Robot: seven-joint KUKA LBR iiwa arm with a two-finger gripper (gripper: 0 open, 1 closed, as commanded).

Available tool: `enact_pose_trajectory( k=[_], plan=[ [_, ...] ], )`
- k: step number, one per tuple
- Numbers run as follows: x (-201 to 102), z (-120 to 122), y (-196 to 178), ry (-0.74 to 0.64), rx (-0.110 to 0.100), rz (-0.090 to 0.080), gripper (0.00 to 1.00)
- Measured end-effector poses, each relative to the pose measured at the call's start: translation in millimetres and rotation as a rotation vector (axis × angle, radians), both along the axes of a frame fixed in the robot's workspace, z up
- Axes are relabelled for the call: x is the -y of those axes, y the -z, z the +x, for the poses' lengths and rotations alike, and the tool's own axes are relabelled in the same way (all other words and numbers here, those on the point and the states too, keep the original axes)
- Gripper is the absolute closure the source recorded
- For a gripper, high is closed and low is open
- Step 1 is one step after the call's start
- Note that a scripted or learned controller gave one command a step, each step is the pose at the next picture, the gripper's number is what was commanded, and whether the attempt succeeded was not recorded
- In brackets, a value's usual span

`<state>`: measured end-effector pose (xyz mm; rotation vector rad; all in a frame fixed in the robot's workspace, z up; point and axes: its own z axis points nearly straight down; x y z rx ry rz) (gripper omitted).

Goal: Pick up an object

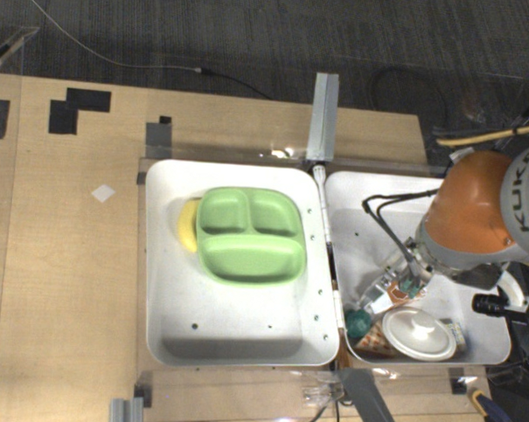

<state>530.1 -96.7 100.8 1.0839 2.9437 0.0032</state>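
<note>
I couldn't tell the gripper [399, 285] state. It was low in the right bin [352, 201]; white lid [419, 333] and teal object [358, 323] lay just beside, so it risked nudging both w/o a catch.

The one piece of lettering stands on the grey arm [520, 201] at the right edge, above its orange band [471, 206]: large dark letters, cut off by the frame, that look like the start of "KU", though only part of them shows. The black square marks [79, 108] on the wooden bench [61, 267] carry no writing. Nothing can be read on either white bin [167, 333].
</note>
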Motion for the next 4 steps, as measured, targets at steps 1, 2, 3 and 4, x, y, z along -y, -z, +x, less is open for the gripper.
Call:
enact_pose_trajectory(
  k=[1, 2, 3, 4],
  plan=[
    [-3, 32, 12, -0.194, 0.007, -0.003, 0.00],
    [-3, 37, -2, -0.192, 0.020, -0.004, 1.00],
    [-3, 36, -2, -0.191, 0.020, -0.004, 0.00],
    [67, 19, -102, -0.055, 0.005, -0.003, 0.00]
  ],
)
